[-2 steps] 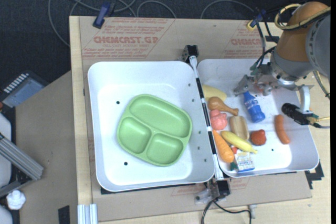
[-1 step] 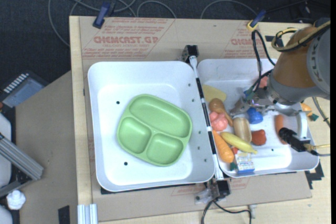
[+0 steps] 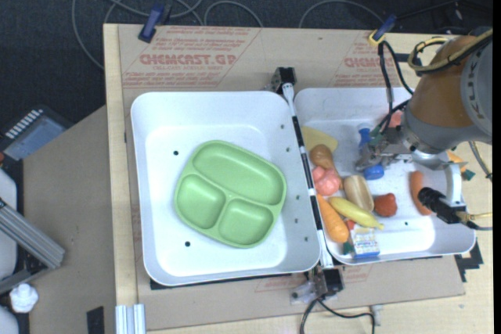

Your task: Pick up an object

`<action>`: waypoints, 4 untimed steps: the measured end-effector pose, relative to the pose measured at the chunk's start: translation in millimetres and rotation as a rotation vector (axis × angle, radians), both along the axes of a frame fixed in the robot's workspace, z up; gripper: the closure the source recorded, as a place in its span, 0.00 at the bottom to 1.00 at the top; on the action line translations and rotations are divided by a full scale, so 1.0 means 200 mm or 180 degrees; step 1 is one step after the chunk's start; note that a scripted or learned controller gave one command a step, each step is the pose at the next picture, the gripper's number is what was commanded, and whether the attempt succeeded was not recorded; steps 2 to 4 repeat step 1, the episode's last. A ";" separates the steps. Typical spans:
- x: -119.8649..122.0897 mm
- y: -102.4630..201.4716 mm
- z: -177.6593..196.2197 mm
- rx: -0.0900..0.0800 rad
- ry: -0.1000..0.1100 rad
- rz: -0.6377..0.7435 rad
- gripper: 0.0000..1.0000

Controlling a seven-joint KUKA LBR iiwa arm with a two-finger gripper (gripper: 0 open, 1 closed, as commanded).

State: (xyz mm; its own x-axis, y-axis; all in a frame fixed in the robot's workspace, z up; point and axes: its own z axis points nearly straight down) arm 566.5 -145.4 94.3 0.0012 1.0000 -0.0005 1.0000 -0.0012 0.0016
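The arm's tool [image 3: 374,156] hangs low in the right bin [image 3: 344,99]; whether it is released or clenched cannot be told. The nearest pickings, a bread roll [image 3: 358,190] and a yellow banana [image 3: 355,212], lie just toward the camera from it, the banana's long axis slanting across the bin floor.

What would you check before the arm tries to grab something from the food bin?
1. Hand over the right bin: ok.
2. Something between its fingers: cannot tell.
3. Toys within the bin, such as the banana and carrot: ok.
4. Toys spaced apart for a clean grab: not ok, they crowd the bin's left wall.
5. Green tray in the left bin, out of the way: ok.
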 end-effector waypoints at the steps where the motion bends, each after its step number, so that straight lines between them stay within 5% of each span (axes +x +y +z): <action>1: 0.11 0.42 0.45 0.0004 0.0000 0.0009 1.00; 4: 0.11 0.42 0.45 0.0004 0.0000 0.0009 1.00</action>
